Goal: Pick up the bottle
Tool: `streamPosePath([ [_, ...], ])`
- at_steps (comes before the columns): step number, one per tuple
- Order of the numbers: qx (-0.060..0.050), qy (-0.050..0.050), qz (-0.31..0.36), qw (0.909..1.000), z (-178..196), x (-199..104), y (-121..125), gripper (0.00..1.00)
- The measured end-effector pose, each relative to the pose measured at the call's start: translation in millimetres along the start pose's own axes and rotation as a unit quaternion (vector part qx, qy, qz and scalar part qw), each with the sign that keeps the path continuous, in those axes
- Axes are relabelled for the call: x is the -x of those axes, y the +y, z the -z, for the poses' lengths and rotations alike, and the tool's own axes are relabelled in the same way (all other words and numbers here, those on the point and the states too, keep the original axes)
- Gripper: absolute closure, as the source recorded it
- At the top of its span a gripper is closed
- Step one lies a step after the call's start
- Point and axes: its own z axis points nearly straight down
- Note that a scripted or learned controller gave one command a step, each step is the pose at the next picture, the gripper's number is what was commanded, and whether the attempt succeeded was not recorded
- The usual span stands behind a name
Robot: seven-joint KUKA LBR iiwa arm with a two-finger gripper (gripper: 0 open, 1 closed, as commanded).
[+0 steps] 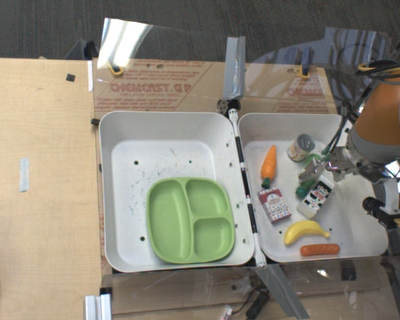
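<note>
Wooden bench (pixel 40 179): right bin (pixel 360 242) holds bottle (pixel 315 197).

Bright even light, glare on clear panel (pixel 123 42), sharp focus

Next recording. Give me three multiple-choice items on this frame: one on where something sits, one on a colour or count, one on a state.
1. Where does the green divided plate lie?
A. In the left bin
B. In the right bin
C. On the wooden bench outside the bins

2. What colour is the carrot's body?
A. Purple
B. Orange
C. White

3. How does the bottle rest?
A. Standing upright on the divided plate
B. Lying on its side on the right bin's floor
C. Hanging in the air above the bins

Answers: 1 A, the plate rests on the left bin's floor. 2 B, it is orange with a green top. 3 B, the bottle lies slanted in the right bin, between the small red carton and the hand.
</note>
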Motion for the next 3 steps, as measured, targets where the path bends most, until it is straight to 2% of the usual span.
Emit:
streamPosePath([
  [1,-0.006,0.003,0.016,0.9998,-16,-59,-49,0.00],
  [2,-0.004,0.002,0.015,0.9999,-6,-58,-47,1.00],
  [3,-0.007,0.001,0.001,1.0000,128,-97,12,1.00],
])
